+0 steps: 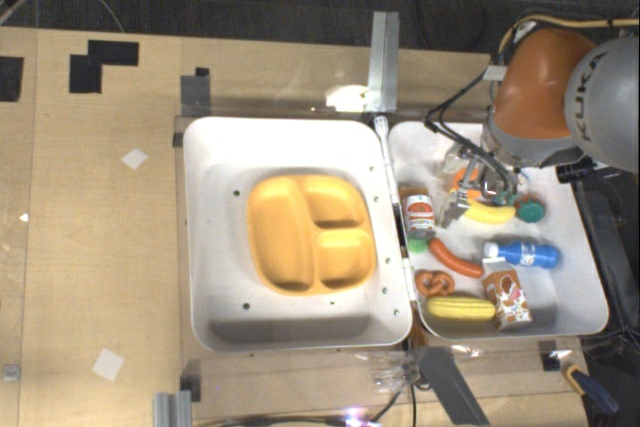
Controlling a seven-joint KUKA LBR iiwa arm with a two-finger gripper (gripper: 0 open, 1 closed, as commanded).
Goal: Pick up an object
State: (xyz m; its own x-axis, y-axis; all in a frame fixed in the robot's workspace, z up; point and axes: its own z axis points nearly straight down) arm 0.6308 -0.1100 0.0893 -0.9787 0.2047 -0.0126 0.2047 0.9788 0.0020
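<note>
Camera view, counter: pale wooden counter (90, 245) bearing two shallow white bins side by side, with black patches near its far left corner.
Left bin: white plastic bin (215, 215) holding a yellow three-compartment plastic tray (308, 232) near its middle.
Right bin: white plastic bin (585, 265) crowded with small toy foods; its far right corner is hidden under the arm.
Arm: grey arm with an orange band (535, 85) entering from the right and covering the bin's upper right part; its outer end is cut off by the frame.
Hand: the hand (478, 187) hangs low over the right bin's upper middle, just above the yellow toy banana (490, 213); its metal parts and cables blur together, so I cannot tell how far apart it stands or whether it has anything.
Beside the banana: a small teal round object (531, 211), touching or nearly so; too small to identify.
Bin's left wall: a small red-and-white can (419, 216), upright.
Middle: a red-orange toy sausage (456, 258) lying aslant; a blue plastic bottle with a white cap (522, 255) on its side.
Near edge: a brown toy pretzel (434, 283), a yellow toy corn cob (461, 308), and a brown-and-white carton (508, 298), close together.
</note>
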